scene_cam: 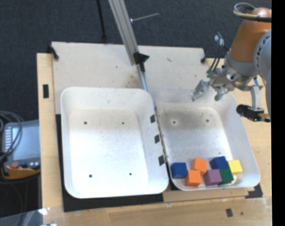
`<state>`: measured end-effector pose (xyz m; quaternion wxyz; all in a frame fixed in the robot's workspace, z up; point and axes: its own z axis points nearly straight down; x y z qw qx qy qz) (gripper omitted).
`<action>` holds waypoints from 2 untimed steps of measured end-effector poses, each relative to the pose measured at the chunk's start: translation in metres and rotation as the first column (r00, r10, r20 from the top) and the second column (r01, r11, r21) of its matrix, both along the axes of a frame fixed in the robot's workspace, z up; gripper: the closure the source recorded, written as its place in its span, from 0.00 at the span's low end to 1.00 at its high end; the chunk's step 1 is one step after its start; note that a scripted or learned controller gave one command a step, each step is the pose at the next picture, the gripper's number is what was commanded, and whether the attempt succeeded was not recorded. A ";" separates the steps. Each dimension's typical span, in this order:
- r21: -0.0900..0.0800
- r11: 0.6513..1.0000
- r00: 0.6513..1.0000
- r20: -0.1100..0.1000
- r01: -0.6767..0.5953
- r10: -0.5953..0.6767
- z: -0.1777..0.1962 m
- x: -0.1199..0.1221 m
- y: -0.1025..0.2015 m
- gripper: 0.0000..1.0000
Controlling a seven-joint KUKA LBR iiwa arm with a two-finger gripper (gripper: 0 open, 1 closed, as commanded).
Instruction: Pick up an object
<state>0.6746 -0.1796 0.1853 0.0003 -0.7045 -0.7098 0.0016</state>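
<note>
The small coloured blocks (206, 171) huddle in the near corner of the shallow white right-hand bin (236, 126) — easy pickings. The gripper (207, 92) hangs over that bin's far edge, jaws spread and empty (well apart from them).

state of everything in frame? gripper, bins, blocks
gripper: open, nothing between its fingers, over the far rim of the right bin
right bin: holds all the blocks, clustered at its near edge
left bin: flat on the bench, beside the right bin
blocks: two blue, two orange, purple, green, yellow; resting packed together, none lifted
</note>
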 end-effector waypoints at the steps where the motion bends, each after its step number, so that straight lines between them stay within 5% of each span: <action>1: 0.000 1.000 1.000 -0.001 0.002 -0.002 -0.062 -0.003 -0.001 0.00; 2: -0.001 1.000 1.000 0.002 0.001 -0.001 -0.089 -0.002 -0.002 0.00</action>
